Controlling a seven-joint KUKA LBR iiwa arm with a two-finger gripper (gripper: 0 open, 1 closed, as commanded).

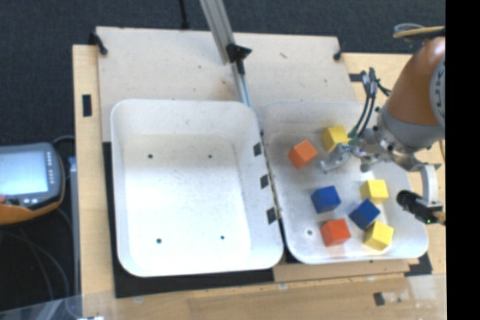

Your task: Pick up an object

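**Desk:** Where is your claw?

**Arm:** My grey two-finger gripper [335, 159] is low over the right-hand shallow white plastic bin [300, 236], reaching in from the right, with my orange wrist band [420, 86] above it. Its tip lies between the orange cube [303, 154] to its left and the small yellow cube [335, 136] just behind it.

**Desk:** Open or closed? Holding anything?

**Arm:** I cannot tell how wide the fingers stand; they are too small and blurred. I see no block between them. The tip is close to the small yellow cube, but whether it touches I cannot say.

**Desk:** And the other blocks?

**Arm:** All in the right bin. A blue cube [325, 198] sits near the middle, a red-orange cube [335, 231] in front of it. Toward the right wall: a yellow cube [375, 189], a second blue cube [364, 213] touching it in front, and a third yellow cube [379, 235] nearest the front corner. The left-hand white bin [124, 161] lies alongside.
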